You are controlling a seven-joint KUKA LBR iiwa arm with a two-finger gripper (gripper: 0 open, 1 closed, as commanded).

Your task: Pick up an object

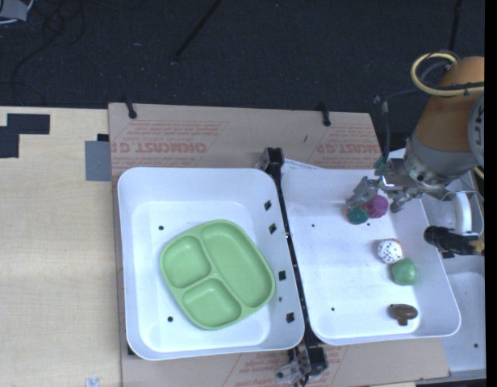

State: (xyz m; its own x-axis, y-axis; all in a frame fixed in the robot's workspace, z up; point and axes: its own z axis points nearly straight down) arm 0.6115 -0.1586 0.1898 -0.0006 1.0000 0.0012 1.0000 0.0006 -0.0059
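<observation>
My gripper (381, 197) hangs low over the far right part of the right bin (337, 297), its fingers spread apart. A small magenta ball (379, 207) lies between the fingertips, and a teal object (358, 214) touches it just left of the left finger (363, 192). I cannot tell whether the fingers touch the magenta ball. Nearer in the same bin lie a white dotted ball (389, 251), a green ball (404, 272) and a small brown object (403, 313).
The left bin (144, 208) holds a light green divided plate (217, 274). A black divider (285, 240) runs between the two bins. The arm's orange band (454, 111) rises at the right, with a black part (450, 239) beside the bin's right rim.
</observation>
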